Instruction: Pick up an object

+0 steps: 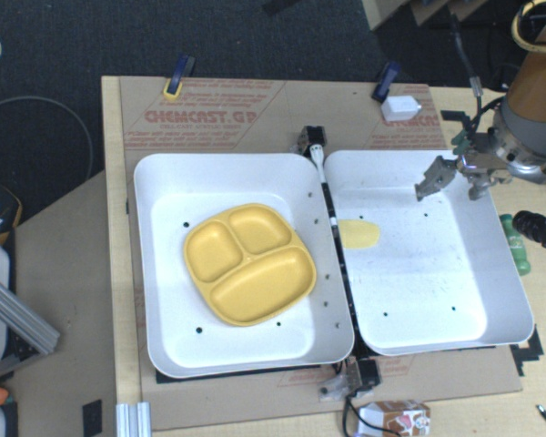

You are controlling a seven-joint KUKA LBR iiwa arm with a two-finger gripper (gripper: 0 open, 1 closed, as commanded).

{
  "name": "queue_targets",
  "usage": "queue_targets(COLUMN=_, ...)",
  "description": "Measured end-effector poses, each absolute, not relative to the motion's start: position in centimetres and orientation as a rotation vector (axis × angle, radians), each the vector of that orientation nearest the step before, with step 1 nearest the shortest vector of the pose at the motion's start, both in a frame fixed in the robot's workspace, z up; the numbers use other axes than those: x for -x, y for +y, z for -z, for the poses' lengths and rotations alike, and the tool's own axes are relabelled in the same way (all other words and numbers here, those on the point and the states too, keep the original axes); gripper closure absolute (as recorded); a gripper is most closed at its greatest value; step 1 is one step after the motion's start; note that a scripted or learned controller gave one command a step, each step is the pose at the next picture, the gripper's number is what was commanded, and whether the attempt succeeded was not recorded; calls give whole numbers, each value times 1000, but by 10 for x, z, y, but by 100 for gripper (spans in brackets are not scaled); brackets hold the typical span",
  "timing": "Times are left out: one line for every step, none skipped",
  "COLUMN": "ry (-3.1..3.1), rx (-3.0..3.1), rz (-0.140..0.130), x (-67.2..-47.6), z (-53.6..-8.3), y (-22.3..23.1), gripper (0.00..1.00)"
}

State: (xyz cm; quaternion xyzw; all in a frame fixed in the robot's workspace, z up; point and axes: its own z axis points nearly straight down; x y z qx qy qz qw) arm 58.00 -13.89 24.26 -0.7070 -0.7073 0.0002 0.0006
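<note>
From the overhead camera view, the end effector [455, 178] hung over the back right corner of the right shallow white plastic bin [455, 321], with nothing between its fingers; its two fingers looked spread apart. The obvious targets were the small flat pale yellow oval piece [358, 234], lying against the right bin's left wall, and the big yellow three-compartment plastic plate [248, 263] sitting in the left shallow white plastic bin [164, 208]. I'd guess the oval was the easier reach, but it sat so flat and tight to the wall that the fingers would need to come straight down. Plenty of open floor in the right bin otherwise.
</note>
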Motion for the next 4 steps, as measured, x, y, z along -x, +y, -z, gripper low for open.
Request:
queue_targets(ry=-2225, rx=2216, rz=2, x=-518, z=-310, y=-87, gripper=0)
queue_targets(ry=-2231, rx=2215, rz=6, x=-486, z=-359, y=10, gripper=0)
queue_targets(ry=-2226, rx=2221, rz=4, x=-488, z=-367, y=7, gripper=100)
queue_targets(ry=-2232, rx=2215, rz=9, x=-479, z=-417, y=83, gripper=100)
